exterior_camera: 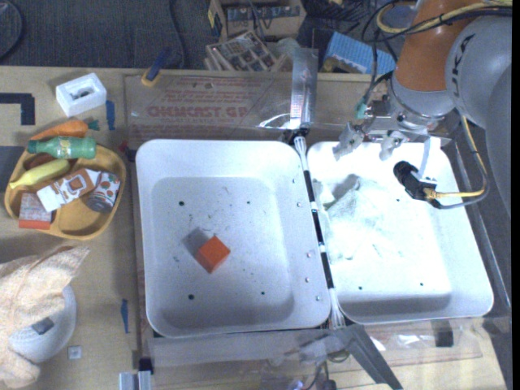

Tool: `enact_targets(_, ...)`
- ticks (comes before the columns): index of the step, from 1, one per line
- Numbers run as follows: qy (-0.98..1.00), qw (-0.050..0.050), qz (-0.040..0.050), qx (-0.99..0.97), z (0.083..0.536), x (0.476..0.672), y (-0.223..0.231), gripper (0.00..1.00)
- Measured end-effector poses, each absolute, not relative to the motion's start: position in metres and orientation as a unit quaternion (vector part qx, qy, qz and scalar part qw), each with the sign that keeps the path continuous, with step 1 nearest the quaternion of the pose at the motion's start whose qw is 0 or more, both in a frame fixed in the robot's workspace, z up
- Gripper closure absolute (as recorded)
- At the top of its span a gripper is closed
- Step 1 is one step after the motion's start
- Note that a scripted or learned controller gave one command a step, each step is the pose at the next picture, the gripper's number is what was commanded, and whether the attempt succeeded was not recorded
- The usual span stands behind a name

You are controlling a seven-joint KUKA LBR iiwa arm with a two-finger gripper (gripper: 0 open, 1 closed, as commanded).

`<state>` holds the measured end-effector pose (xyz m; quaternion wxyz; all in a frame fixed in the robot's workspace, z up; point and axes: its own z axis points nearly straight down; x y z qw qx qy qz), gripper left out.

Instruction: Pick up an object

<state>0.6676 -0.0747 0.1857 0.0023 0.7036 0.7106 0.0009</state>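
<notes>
Wooden table (97,254) carries two white bins side by side. Orange block (214,253) lies in left bin (154,177), near its middle, well apart from arm. Hand (370,142) hangs over back edge of right bin (463,291), fingers spread apart, nothing between them. Yellow bowl (49,222) of toy food at left.

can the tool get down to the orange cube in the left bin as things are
Probably yes. The cube lies alone on the left bin's floor with nothing over it; the tool hangs above the right bin.
</notes>
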Motion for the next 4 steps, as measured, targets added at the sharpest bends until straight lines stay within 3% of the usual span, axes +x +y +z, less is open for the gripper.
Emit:
enact_targets(1, 0.675, 0.002, 0.0009, 0.738, 0.086, 0.647, -0.140, 0.00)
enact_targets(2, 0.607, 0.001, 0.0004, 0.795, 0.195, 0.665, -0.073, 0.00)
enact_targets(3, 0.632, -0.001, -0.0013, 0.775, 0.152, 0.655, -0.149, 0.00)
enact_targets(4, 0.633, 0.001, -0.0009, 0.775, 0.163, 0.656, -0.150, 1.00)
